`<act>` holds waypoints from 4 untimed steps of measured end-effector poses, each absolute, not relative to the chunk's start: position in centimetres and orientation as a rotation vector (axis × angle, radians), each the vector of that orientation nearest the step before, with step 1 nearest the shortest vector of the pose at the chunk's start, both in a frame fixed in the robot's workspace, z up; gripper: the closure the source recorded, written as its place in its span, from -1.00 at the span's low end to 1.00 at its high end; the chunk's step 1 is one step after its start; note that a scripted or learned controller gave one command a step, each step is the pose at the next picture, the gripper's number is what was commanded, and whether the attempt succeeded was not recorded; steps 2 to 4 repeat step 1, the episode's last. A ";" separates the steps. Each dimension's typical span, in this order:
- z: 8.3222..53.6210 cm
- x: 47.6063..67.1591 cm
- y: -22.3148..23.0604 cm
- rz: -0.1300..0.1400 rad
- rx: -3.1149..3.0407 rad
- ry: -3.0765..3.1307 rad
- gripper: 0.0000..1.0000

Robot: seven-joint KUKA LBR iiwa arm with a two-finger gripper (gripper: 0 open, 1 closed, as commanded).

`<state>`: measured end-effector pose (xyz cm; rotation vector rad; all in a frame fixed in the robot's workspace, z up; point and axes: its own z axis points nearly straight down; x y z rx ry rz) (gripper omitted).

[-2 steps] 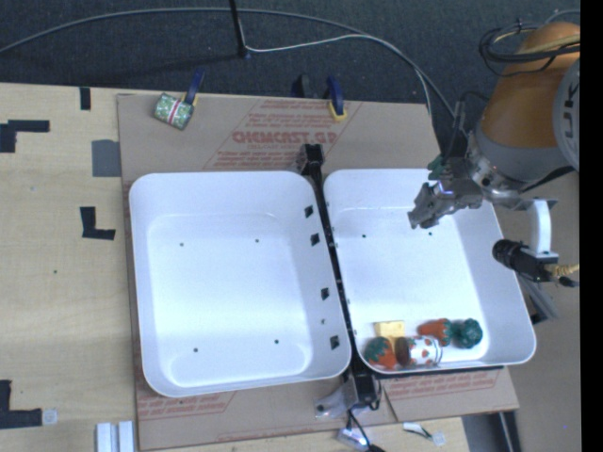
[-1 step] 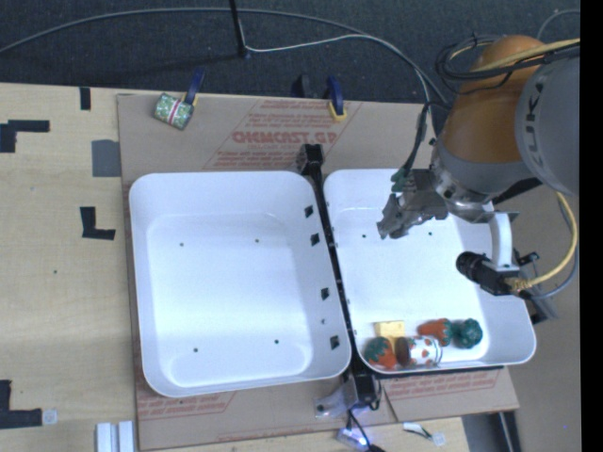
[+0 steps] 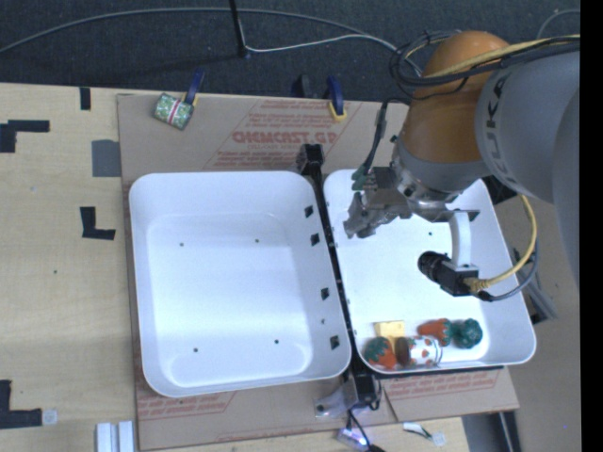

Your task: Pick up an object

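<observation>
My end effector (image 3: 363, 217) hangs above the upper left of the right bin (image 3: 405, 281), its opening impossible to tell, because the small objects (image 3: 419, 340) lie gathered along the near wall.

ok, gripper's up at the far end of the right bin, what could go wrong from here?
1. The gripper sits far from the small objects: yellow block, green toy, red piece and teal ball, so a descent here would likely close on nothing.
2. They are clustered against the right white bin's near wall; fingers may hit it or catch two.
</observation>
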<state>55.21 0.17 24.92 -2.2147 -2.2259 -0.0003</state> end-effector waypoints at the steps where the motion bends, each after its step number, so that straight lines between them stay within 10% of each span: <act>1: 24.3 54.9 6.3 0.001 -2.214 -2.226 1.00; 4: 24.3 54.9 6.3 0.001 -2.214 -2.226 1.00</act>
